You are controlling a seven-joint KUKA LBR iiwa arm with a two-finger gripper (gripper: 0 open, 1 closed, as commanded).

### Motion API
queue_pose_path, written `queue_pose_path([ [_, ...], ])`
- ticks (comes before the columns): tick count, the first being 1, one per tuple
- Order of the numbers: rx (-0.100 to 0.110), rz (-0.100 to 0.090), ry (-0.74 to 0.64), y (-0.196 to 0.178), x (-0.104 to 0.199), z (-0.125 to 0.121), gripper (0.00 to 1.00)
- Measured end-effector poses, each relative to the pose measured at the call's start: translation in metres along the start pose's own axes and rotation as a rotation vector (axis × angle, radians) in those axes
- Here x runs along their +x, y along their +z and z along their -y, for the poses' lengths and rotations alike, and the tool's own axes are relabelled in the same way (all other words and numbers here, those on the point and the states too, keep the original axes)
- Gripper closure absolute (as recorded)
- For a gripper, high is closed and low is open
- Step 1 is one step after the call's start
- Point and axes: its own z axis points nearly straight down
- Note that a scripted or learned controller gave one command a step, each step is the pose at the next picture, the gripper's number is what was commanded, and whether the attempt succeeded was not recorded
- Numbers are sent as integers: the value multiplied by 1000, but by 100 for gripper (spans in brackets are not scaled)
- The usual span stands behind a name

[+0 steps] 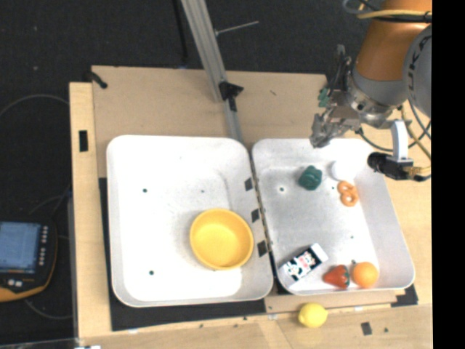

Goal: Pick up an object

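The dark green chunky object point(311, 178) is the likeliest target. It lies in the upper middle of the right white bin point(312, 224), just below the gripper point(320, 138), which hangs over that bin's far rim and holds nothing. The tan counter point(145, 100) carries both bins. The left white bin point(160, 187) holds a round yellow plastic bowl point(221, 238), well apart from the arm. At the right bin's near edge lie a black-and-white printed box point(304, 262), a round orange fruit point(365, 273) and a red pepper-like piece point(336, 275) touching it. A yellow lemon point(312, 315) sits outside on the counter. Near the green object are a small white rounded thing point(341, 169) and an orange looped piece point(348, 193). A descent slightly off centre could nudge the green object aside or catch the rim. The gripper reads as a dark blur, so I cannot tell whether it is apart or together. The white thing nearly melts into the bin floor.
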Motion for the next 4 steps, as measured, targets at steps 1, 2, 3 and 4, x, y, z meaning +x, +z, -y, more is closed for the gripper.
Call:
queue_pose_path([
  [1,1,-1,-1,7,47,18,100],
  [2,0,-2,1,-1,91,43,100],
  [3,0,-1,1,-5,129,77,100],
  [4,2,0,0,8,163,104,100],
])
